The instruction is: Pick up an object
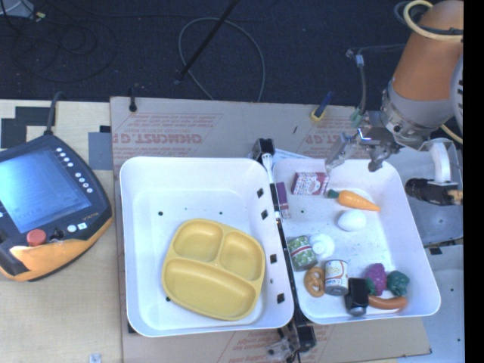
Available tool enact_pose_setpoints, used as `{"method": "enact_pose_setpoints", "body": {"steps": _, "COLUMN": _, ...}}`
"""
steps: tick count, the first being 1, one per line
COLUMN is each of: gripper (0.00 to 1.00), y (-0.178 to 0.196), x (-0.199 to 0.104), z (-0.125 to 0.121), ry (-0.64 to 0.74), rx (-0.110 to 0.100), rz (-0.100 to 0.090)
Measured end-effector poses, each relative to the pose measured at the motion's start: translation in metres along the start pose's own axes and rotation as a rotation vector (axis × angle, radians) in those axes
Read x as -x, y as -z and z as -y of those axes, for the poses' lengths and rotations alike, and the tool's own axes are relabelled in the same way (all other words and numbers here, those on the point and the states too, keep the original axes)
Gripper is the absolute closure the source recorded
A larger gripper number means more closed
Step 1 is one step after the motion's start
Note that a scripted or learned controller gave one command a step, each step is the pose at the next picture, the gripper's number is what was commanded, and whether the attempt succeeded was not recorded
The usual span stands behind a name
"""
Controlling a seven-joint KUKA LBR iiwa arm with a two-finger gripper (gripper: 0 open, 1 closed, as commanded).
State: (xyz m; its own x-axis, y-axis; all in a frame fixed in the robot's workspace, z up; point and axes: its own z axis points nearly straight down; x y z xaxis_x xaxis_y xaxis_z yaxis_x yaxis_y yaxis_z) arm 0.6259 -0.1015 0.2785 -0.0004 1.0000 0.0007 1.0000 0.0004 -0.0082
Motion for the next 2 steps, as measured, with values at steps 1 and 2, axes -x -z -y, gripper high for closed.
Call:
{"method": "enact_pose_setpoints", "body": {"steps": 1, "gripper": 0.00, "y": -0.084, "x": 0.025, "z": 0.074, "ry": -0.005, "rx": -0.010, "rz": -0.002}}
{"method": "enact_pose_setpoints", "body": {"steps": 2, "gripper": 0.00, "y": -0.199, "x": 0.025, "z": 0.039, "ry": 0.002, "rx": -0.004, "rz": -0.004}}
